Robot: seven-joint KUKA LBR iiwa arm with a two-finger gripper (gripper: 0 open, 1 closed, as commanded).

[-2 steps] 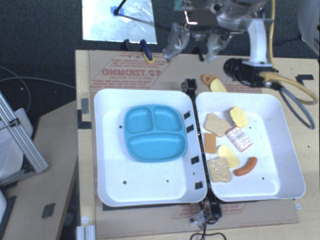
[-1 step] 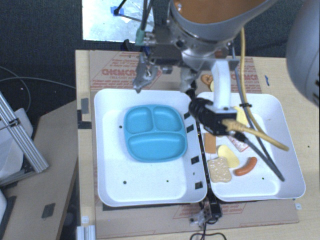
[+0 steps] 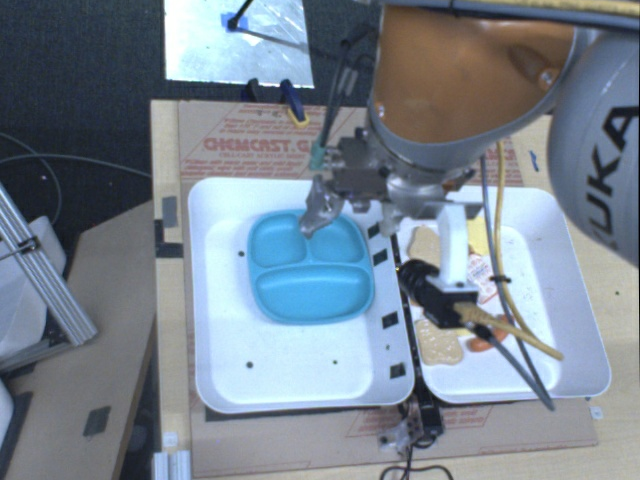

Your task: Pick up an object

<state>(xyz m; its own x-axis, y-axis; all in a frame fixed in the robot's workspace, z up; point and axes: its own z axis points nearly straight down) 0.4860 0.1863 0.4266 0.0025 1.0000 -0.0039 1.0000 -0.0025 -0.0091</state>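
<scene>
A light blue divided plate lies in the left white bin. My gripper hangs low over the plate's far rim, by the ridge between its two upper compartments. I see nothing held in it. The right bin holds a tan flat piece, a small orange item, a yellow piece and a red-and-white packet, all partly hidden by the arm.
The big grey and orange arm covers the far right of the bench. Both bins rest on a cardboard sheet. A shiny metal sheet lies beyond it. An aluminium frame stands at the left.
</scene>
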